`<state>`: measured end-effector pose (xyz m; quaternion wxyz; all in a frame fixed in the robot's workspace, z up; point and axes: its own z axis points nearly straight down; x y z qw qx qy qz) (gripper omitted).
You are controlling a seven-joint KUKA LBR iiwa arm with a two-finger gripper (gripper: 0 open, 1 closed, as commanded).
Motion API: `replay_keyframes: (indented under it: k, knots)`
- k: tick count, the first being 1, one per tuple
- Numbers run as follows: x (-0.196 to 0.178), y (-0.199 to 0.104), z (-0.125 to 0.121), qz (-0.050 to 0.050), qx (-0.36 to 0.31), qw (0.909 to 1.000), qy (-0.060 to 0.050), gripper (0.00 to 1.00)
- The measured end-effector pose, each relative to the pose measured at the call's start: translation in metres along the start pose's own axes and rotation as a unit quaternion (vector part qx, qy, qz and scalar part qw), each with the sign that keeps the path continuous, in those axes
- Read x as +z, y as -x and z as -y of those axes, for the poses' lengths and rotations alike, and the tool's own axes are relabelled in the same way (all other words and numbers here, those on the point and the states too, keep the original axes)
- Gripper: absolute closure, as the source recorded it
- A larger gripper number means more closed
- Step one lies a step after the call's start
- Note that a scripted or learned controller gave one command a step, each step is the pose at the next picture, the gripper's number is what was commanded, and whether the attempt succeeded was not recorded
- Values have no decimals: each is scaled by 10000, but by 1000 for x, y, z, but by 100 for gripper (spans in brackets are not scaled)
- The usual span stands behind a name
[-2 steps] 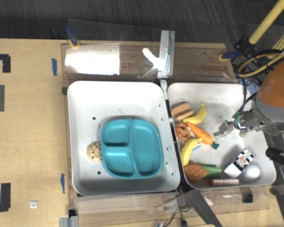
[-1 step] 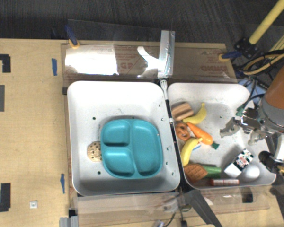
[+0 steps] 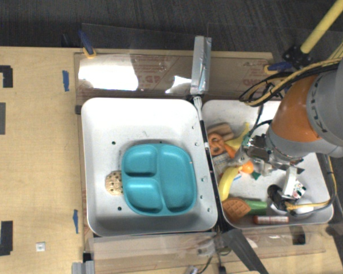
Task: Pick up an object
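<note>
My gripper (image 3: 258,157) hangs low over the right bin (image 3: 323,213), under the grey arm with its orange band. Just left of it lie a small orange piece (image 3: 247,167) and a yellow banana (image 3: 227,180). Orange-handled scissors (image 3: 218,144) lie toward the bin's far left. A brown ridged piece (image 3: 235,208), a green stick (image 3: 255,205) and a red marker (image 3: 270,219) rest along the near wall. The arm hides the bin's right half.
The left bin (image 3: 103,124) holds a teal divided plate (image 3: 158,178), with a speckled cookie (image 3: 114,182) against its left edge. A metal divider (image 3: 200,67) stands behind the wall between the bins. Yellow and black cables trail at the upper right.
</note>
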<state>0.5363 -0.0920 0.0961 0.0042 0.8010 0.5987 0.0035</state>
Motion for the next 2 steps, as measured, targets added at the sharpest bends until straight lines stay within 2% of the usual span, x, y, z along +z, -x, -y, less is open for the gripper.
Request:
replay_keyframes:
  k: [1, 2]
  knots:
    - [-11, -2, -2, -21, 4, 10000, 22, 100]
    - [-154, -18, -19, -6, -1600, 9871, -30, 100]
